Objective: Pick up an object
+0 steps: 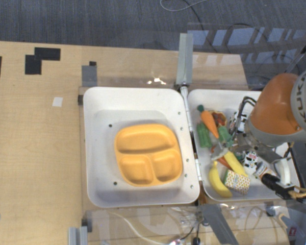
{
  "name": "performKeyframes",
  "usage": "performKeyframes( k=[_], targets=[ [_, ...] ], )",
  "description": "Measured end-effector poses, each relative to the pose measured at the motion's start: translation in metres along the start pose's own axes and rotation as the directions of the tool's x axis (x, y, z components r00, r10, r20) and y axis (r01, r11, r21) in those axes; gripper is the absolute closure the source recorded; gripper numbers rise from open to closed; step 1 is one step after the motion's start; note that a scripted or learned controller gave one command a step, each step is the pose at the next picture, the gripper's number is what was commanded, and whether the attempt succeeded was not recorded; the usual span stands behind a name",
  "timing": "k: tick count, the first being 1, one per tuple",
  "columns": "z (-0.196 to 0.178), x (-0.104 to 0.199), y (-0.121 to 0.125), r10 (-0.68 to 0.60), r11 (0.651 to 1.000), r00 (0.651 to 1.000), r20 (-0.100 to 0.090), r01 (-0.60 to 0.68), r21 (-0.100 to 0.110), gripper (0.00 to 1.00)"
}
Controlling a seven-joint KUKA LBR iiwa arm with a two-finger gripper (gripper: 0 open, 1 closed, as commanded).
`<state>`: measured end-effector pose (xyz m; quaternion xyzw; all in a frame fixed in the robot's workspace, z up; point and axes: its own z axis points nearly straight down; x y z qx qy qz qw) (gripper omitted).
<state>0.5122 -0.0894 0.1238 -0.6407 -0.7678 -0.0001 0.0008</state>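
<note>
Several toy foods lie crowded in the right bin (245, 94), and any of them could be the object to lift. An orange carrot (209, 124) lies at a slant in the far left part of that bin, with a dark green piece (203, 136) just beside it against the left wall and a lighter green piece (224, 134) on its other side. Nearer the camera, a yellow banana (219, 180) curves along the bin's front left corner. A second yellow piece (234, 163) lies tilted just above it, and a patterned yellow block (237, 182) sits touching or nearly touching the banana's right side. A small white piece with dark spots (250, 160) rests a little further right.

The gripper (236, 141) hangs low over the middle of this heap, close to the lighter green piece and the tilted yellow piece. The wrist and the orange band (275, 107) above it hide its working end, so I cannot tell whether it is wide, narrow or closed on anything, nor whether it touches the toys.

The left bin (99, 152) holds one yellow divided plate (147, 153) lying flat near its middle. Both bins sit side by side on a pale wooden bench (35, 152).
</note>
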Motion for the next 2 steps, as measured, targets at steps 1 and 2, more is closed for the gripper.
performKeyframes(
  k=[1,2],
  targets=[
    [-0.009,0.000,0.002,-0.001,1.000,1.000,0.000,0.001,-0.003,1.00],
    [-0.059,0.017,0.010,0.099,0.995,0.995,0.001,-0.099,-0.004,1.00]
  ],
)
